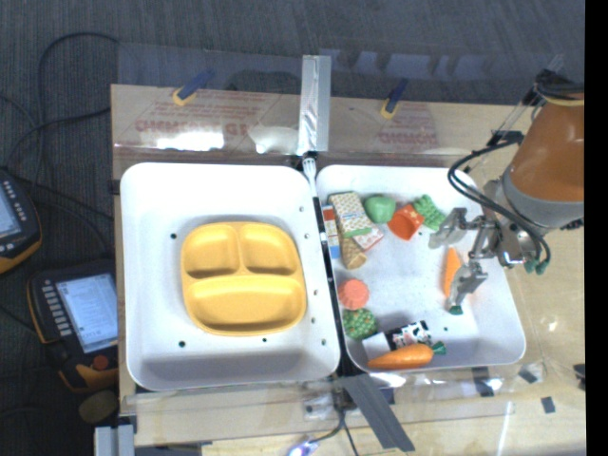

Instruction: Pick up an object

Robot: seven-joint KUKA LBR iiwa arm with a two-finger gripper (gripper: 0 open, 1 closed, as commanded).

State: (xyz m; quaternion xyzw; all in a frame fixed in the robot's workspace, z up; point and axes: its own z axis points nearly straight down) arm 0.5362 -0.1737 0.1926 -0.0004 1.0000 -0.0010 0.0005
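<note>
The right bin (pixel 494 335) holds several toy foods. A small orange carrot (pixel 449 270) lies near its right side. My gripper (pixel 454 264) hangs over that carrot, open, with one finger up-left of it and the other, green-tipped, below it. The carrot shows in the gap between the fingers and still seems to rest on the bin floor. Further left are a cracker box (pixel 349 214), a green pepper (pixel 379 207), a red-orange piece (pixel 406 221), a green piece (pixel 428 212), a pink disc (pixel 353 293) and a broccoli (pixel 359 323). A larger carrot (pixel 401 356) lies along the front wall.
The left bin (pixel 152 207) holds a yellow divided plate (pixel 244 275). A black-and-white carton (pixel 408 333) lies by the large carrot. The arm with its orange band (pixel 553 155) and looping cables reaches in over the right bin's far right corner. A metal divider (pixel 314 103) stands behind the bins.
</note>
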